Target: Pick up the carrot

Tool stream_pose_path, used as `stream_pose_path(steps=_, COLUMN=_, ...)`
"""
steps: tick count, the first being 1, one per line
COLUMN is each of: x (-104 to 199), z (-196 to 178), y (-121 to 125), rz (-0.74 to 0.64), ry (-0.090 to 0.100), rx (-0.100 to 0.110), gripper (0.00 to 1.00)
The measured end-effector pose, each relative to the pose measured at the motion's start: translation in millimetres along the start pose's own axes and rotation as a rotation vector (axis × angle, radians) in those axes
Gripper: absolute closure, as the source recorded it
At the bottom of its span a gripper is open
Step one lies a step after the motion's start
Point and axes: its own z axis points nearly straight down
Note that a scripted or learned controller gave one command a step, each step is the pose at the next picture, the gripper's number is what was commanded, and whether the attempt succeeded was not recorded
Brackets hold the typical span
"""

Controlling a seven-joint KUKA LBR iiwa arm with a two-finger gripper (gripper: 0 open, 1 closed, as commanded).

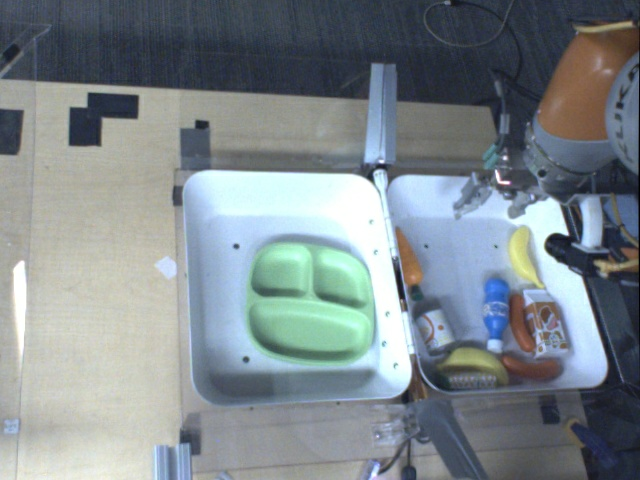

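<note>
The carrot [408,260], orange with a green tip, lies along the left wall of the right bin [450,230], next to the divider. My gripper [496,196] hovers over the back of the right bin, well to the right of and behind the carrot. Its two grey fingers are spread apart with nothing between them.
The right bin also holds a yellow banana [521,255], a blue bottle [495,314], a small can [434,329], a juice carton [546,327], sausages [530,368] and another banana [472,360] near the front. A green sectioned plate [308,301] sits in the left bin [215,268].
</note>
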Motion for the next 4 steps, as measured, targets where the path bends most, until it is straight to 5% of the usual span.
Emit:
stream_pose_path(steps=1, x=7.9, z=9.7, y=52.7, rz=-0.241, ry=-0.001, rx=-0.003, gripper=0.0)
stream_pose_path(steps=2, x=-16.3, z=124.2, y=-34.2, rz=0.124, ry=0.001, rx=0.0, gripper=0.0)
stream_pose_path(steps=3, x=18.2, z=125.9, y=-10.0, rz=0.111, ry=0.0, rx=-0.009, gripper=0.0)
stream_pose_path(steps=4, x=20.2, z=113.7, y=-7.6, rz=0.108, ry=0.004, rx=-0.013, gripper=1.0)
